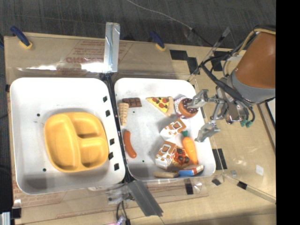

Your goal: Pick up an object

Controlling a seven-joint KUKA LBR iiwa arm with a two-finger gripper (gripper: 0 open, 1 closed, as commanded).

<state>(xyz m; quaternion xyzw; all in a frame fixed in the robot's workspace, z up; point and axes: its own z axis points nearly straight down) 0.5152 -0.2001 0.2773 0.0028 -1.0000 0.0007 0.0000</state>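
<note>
— What sits in the left bin (18, 90)?

— A yellow divided tray (75, 140), lying flat near the middle of its floor.

— And the right bin (150, 84)?

— Starting at its left wall: a waffle cone (123, 113) with a chocolate bar (131, 102) just beside it, both near the far left corner. Below them a sausage (129, 144) lies along the left wall. Toward the far edge there is a pizza slice (160, 103), and right of it a chocolate-glazed doughnut (188, 106) close to the far right corner. A small white carton (173, 128) lies near the middle, a second printed carton (166, 155) nearer the front edge. An orange carrot (190, 150) lies by the right wall, touching that second carton's neighbours, and a blue-tipped marker (191, 172) rests along the front edge.

— Where is your pincer?

— My gripper (203, 116) hangs at the right wall of the right bin. My fingers (198, 100) stand apart, one by the doughnut, the other by the carrot's top; nothing lies between them.

— And the arm?

— My grey wrist with its orange band (257, 62) is over the bench (243, 168), right of the bins.
</note>
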